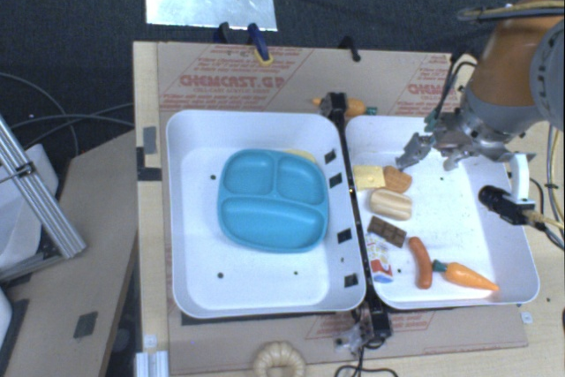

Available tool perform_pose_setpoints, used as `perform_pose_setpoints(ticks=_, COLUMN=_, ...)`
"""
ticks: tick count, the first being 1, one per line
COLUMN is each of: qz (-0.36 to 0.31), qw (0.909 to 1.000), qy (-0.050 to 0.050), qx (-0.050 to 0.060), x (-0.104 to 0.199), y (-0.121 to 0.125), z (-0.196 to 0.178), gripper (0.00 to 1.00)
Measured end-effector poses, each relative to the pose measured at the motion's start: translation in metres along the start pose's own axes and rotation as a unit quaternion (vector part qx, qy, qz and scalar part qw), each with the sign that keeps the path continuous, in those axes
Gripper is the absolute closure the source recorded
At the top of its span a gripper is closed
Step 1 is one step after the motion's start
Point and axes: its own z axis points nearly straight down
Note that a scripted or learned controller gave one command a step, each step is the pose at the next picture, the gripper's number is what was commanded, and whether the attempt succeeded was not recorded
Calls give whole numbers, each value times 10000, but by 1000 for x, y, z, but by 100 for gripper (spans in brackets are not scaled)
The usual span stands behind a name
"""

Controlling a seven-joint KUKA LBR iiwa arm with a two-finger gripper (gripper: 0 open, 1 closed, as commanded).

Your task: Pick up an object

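Two bins: left bin [190,216] bears blue tray [272,199].
Right bin [512,252]: toy foods, including carrot [468,277], sausage [421,261].
Gripper [433,156]: fingers spread, nothing held, above right bin's far part.

Right bin [521,265] — bread pieces, sausage [421,261], carrot [468,276] lying flat, clustered left.
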Motion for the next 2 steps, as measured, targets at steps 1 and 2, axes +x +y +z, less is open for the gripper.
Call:
perform_pose_setpoints(ticks=1, qz=-12, qw=10000, qy=-6, qx=-67, x=0, y=3, z=-8, gripper=0)
perform_pose_setpoints(ticks=2, qz=0, qw=10000, qy=-6, qx=-46, x=-8, y=-1, z=41, gripper=0)
